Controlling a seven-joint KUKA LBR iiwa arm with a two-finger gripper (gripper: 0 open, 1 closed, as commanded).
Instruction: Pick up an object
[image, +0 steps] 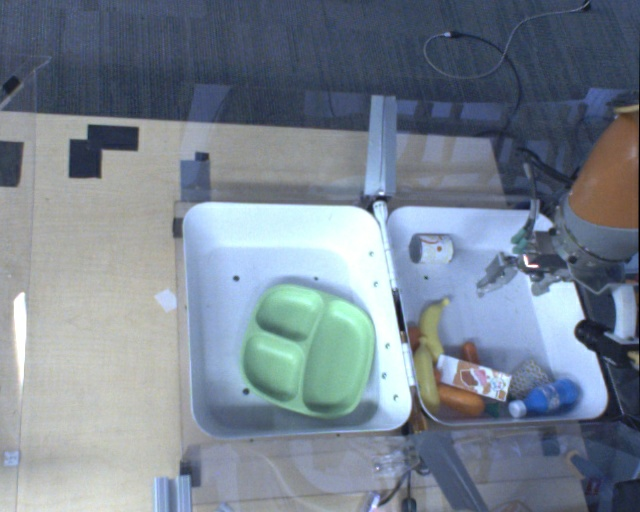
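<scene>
Camera view has your gripper (513, 268) hanging over the right bin (500, 225), toward its far right side, well clear of the pile. Jaws look spread fairly wide with nothing between them, so as far as I can judge the pick hasn't happened yet: you've still got the whole descend, close and lift ahead of you.

Count-wise, using the right bin as the landmark: one small white cup (432, 248) lying on its side near its far left corner, one banana (428, 350) along its left wall, one carrot (462, 401) and one little juice carton (476, 379) at its near edge, one blue-capped bottle (545, 399) in its near right corner. Left of that bin sits the second bin (210, 260) holding one green divided plate (308, 350).
</scene>
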